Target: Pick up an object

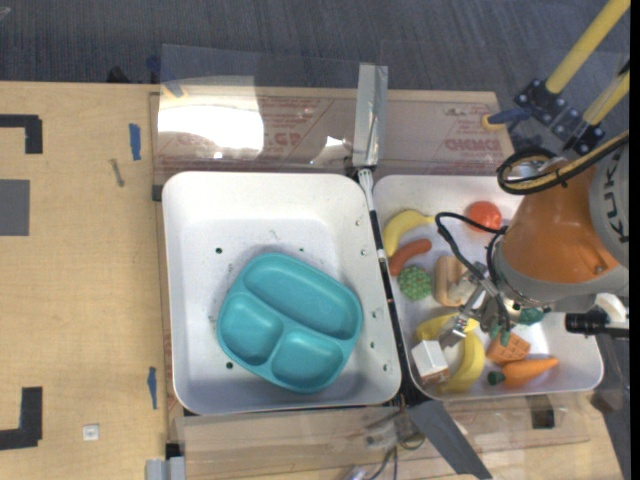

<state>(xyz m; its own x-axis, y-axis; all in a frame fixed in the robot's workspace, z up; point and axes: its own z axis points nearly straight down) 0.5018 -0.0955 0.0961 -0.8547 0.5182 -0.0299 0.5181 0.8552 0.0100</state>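
Note:
My gripper (pixel 478 313) is low in the right bin (pixel 592 372), under the orange wrist band, among a pile of toy foods. Right below it lies a yellow banana (pixel 468 363) with a white block (pixel 430 360) to its left. A tan bun (pixel 449 278) and a green leafy piece (pixel 415 283) lie just left of the gripper. An orange carrot (pixel 528 369) lies at the lower right. Further back are a red sausage (pixel 408 255), a second banana (pixel 403 225) and a red tomato (pixel 484 214). The arm hides the bin's right part.
The left bin (pixel 200 268) holds a teal divided plate (pixel 290 318). A raised divider wall (pixel 378 268) separates the two bins. Clear panels stand behind the bins. Yellow struts and cables (pixel 560 98) hang at the top right.

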